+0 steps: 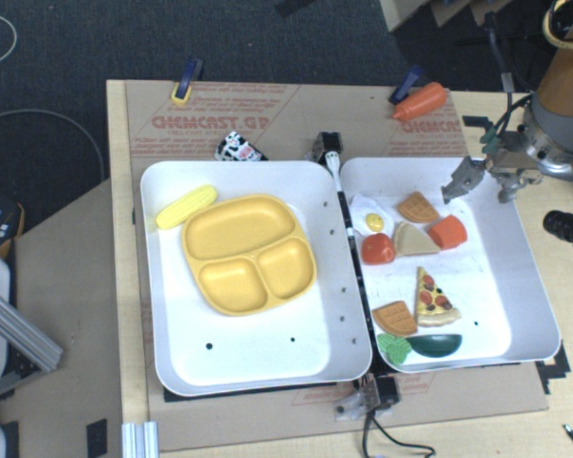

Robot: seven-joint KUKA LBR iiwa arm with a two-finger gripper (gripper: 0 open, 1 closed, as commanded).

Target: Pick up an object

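Note:
Over the far side of the right bin (516,256) my gripper (482,185) hangs open, with nothing between its fingers. Just left of and below it lie a brown toast slice (417,207) and a red block (449,232). Close by are a beige wedge (415,242), a red tomato (377,249) and a fried egg (372,222). Nearer the front lie a pizza slice (433,299), another toast piece (394,318) and a dark green item (433,345) on a green leaf.
The left bin (162,284) holds a yellow divided plate (248,253) and a yellow corn cob (185,206). An orange carrot (420,101), a blue-and-yellow clamp (184,84) and a black-and-white toy (239,148) lie on the board behind the bins.

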